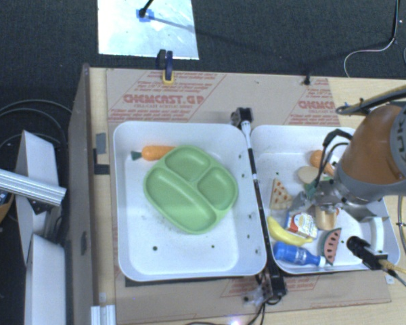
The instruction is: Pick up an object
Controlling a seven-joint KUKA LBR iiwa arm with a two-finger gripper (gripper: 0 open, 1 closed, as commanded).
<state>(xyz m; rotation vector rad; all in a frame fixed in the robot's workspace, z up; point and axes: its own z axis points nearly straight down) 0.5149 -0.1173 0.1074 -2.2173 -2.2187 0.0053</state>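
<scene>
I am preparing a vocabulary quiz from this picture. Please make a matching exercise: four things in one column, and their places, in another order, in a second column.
Things:
1. carrot
2. green plate
3. blue bottle
4. pizza slice

Places:
A. right bin, near front edge
B. left bin, middle
C. right bin, close to the divider
D. left bin, back corner, beside the plate

Pairs: 1-D, 2-B, 3-A, 4-C
</scene>
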